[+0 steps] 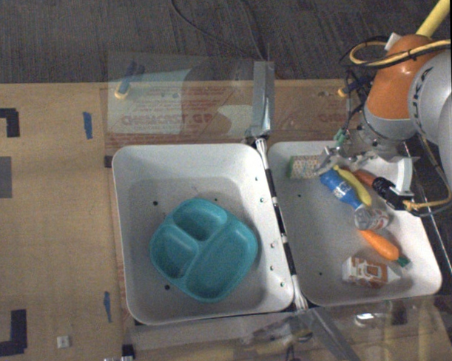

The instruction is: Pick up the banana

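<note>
Pincer [342, 156], fingers' state unclear, hovers at the right white bin's [318, 262] top, just beside the yellow curved banana [357, 186]. One blue plastic bottle [339, 187] touches the banana; one orange carrot [381, 245] lies nearby.

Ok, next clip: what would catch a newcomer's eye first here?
Probably the teal plastic divided plate, lying alone in the left white bin. Next, the grey arm's orange band at upper right, with its gripper low over the right white bin. There a small yellow banana lies against a blue bottle, with an orange carrot nearer the camera.
</note>
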### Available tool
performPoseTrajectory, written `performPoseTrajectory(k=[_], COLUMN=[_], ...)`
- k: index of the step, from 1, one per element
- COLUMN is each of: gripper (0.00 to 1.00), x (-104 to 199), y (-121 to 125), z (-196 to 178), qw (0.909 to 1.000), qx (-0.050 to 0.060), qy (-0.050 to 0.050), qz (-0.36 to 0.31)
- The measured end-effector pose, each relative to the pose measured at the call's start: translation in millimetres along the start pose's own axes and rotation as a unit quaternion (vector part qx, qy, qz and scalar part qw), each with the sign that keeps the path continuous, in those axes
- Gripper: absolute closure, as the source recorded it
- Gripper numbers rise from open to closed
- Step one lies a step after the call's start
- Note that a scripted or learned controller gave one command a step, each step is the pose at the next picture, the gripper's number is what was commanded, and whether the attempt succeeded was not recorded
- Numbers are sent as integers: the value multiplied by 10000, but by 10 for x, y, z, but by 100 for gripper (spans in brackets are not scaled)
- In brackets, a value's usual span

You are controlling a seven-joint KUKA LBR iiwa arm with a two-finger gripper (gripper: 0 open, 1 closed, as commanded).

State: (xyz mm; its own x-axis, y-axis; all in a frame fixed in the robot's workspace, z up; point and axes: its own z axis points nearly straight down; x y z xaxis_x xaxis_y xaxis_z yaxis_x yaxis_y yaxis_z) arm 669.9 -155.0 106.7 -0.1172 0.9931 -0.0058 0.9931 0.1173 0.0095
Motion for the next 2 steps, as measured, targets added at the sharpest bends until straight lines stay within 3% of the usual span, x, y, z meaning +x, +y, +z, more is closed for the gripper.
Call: performPoseTrajectory(k=[1, 2], gripper=[0, 100], x=[-463, -510], y=[-499, -469], z=[195, 20], qw=[9972, 9974], qx=[14, -48], qy=[16, -19], qz=[-743, -720])
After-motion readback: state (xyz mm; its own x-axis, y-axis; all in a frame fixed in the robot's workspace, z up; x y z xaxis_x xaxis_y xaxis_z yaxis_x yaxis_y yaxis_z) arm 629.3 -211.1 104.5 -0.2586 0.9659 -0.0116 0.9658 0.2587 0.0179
